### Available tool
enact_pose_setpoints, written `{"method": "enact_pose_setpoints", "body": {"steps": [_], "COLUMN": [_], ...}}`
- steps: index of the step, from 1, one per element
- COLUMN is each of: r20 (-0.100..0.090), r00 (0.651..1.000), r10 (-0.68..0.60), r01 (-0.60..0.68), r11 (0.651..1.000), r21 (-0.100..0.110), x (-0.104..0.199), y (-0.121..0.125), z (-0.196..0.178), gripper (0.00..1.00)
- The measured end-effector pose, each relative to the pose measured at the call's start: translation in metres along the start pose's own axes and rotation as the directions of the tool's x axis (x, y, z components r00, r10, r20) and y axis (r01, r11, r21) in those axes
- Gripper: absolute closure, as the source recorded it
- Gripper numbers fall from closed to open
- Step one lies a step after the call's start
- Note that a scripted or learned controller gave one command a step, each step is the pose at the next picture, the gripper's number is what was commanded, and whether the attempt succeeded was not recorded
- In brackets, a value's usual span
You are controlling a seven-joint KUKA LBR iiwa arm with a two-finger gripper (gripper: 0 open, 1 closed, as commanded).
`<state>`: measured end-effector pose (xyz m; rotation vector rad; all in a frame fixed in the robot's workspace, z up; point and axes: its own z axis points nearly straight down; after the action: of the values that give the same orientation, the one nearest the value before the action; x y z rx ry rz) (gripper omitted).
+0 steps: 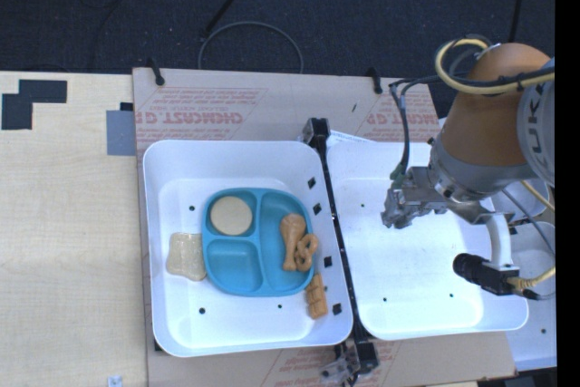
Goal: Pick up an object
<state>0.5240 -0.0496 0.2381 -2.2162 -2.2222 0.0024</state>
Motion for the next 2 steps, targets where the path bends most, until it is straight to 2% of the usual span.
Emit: {"method": "enact_pose_setpoints", "body": {"steps": [1,2], "r20": [-0.001,0.000], "r00": [1.000,1.000], "r10": [-0.002,-0.001], "r01": [0.002,0.001], "r11": [1.000,1.000], "r21": [-0.001,0.000], "x": [0.052,0.109], "y": [0.014,0.017], "z": [-0.006,-0.009], "gripper": [1.00,1.00]}}
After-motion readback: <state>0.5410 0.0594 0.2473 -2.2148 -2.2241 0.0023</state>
